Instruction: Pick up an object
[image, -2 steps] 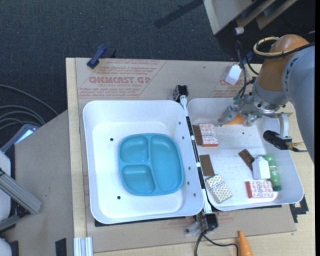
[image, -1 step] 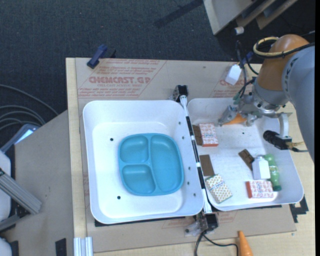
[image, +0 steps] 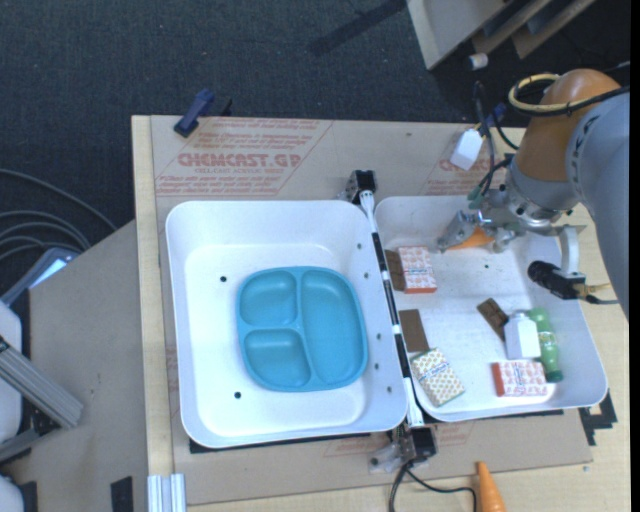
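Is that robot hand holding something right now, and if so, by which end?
It cannot be told. The gripper is low in the right bin, with something orange right at its tip, but whether that is gripped is too blurred to see.

The arm (image: 580, 130) runs off the frame at three o'clock; the gripper (image: 470, 232) is too blurred to read, with something orange (image: 484, 238) beneath it half hidden
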